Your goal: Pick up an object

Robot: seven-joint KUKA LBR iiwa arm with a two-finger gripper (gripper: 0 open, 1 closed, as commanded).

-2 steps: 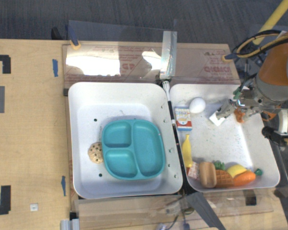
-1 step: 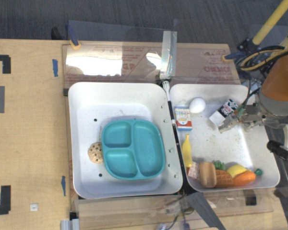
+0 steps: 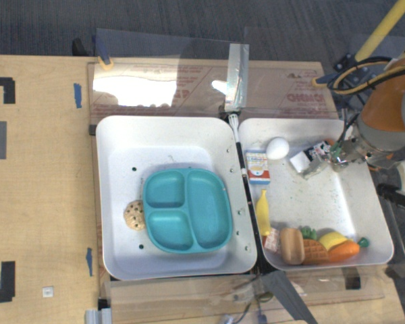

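wooden bench (image 3: 34,181) under dark carpeted floor at top of view, two shallow white bins side by side, clear panel standing behind them. likeliest target judged to be white egg (image 3: 277,147) at back of right bin (image 3: 364,201), just right of small milk carton (image 3: 257,166) and near gripper (image 3: 309,162), which sits low over the bin's back half with arm entering from right. jaw state: cannot tell, white fingertip parts blur together and nothing visibly between them. egg probably a light, hard, smooth plastic toy; round, so apt to squirt out of a two-finger pinch unless taken across its widest middle, straight down. carton looks stiffer and flat-sided, easier to grip across its narrow faces, but lies just beside the divider wall. further out along the front of the right bin: yellow banana (image 3: 262,211) lying along the divider, hot dog bun (image 3: 291,245), a waffle-textured orange piece, yellow pepper (image 3: 333,239) and carrot (image 3: 345,250) packed touching one another, poor finger clearance there. open floor in the bin's middle, good room for descent between egg and front cluster. left bin (image 3: 115,154) holds teal divided plate (image 3: 186,209) with cookie (image 3: 134,214) touching its left edge; plate too wide and flat for these fingers, cookie thin and low. bin rims shallow, back rim near the egg the main collision risk.
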